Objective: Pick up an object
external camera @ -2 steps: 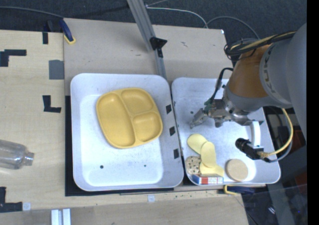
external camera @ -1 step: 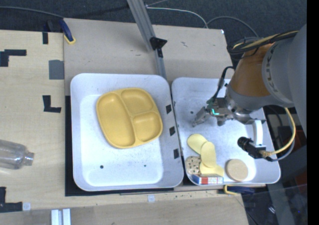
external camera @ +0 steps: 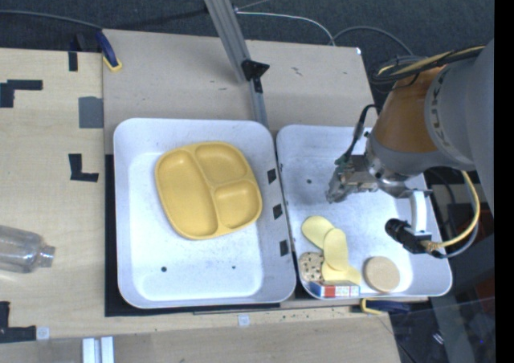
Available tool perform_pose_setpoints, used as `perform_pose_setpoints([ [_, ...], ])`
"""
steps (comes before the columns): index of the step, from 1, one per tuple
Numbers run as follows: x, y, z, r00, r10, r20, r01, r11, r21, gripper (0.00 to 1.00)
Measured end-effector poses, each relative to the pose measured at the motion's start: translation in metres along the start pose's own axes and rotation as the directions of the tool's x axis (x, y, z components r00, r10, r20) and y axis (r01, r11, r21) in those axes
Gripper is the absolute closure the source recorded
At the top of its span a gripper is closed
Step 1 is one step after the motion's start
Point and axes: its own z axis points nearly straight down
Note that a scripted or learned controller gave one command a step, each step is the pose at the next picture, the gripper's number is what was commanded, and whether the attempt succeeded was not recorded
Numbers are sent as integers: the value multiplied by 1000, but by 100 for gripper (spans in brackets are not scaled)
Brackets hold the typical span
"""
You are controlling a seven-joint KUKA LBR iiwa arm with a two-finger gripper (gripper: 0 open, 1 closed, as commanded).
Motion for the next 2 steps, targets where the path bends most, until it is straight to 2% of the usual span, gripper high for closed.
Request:
perform_pose_setpoints([
  [1, 0, 0, 1, 1000, 0, 0, 0, 1000, 0, 0],
  [2, 1, 0, -9, 1000, 0, -2, 0, 1000, 2, 100],
])
